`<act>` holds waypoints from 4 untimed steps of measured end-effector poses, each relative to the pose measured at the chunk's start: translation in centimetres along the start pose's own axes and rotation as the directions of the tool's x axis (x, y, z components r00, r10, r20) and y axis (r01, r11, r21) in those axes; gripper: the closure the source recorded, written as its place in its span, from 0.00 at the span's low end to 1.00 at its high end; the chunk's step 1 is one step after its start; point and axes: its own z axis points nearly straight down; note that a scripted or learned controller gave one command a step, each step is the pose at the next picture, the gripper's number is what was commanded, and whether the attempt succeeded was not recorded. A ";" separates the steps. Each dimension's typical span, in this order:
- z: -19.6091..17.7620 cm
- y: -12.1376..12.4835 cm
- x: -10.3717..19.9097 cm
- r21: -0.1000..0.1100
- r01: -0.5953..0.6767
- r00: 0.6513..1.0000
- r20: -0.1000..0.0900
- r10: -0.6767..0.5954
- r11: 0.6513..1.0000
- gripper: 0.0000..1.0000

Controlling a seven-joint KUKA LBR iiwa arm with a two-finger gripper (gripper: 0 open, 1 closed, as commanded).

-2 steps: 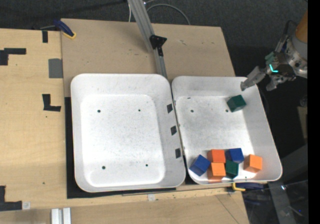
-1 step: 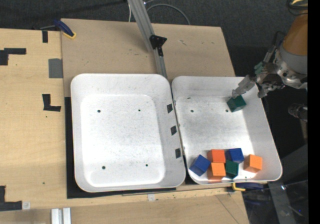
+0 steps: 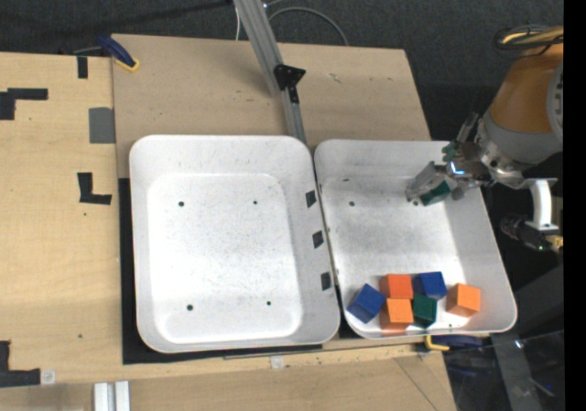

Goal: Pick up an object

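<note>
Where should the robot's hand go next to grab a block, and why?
Probably toward the near end of the right bin: the end effector hangs over the far part, while the blocks cluster against the near wall.

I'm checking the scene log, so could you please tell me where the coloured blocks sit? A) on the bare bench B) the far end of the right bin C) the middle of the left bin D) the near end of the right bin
D: the blocks cluster at the near end of the right bin, while the gripper is over its far part.
</note>
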 end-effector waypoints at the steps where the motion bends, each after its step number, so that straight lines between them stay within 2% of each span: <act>1: 4.6 -0.6 -0.2 -0.001 -0.001 1.000 0.001 0.001 1.000 0.00; 2: 3.3 -0.4 -0.2 -0.006 0.001 1.000 0.001 -0.001 1.000 1.00; 3: -3.0 0.1 0.0 -0.013 0.000 1.000 0.003 0.000 1.000 1.00; 4: -5.3 0.1 0.0 -0.009 -0.001 1.000 0.002 0.001 1.000 1.00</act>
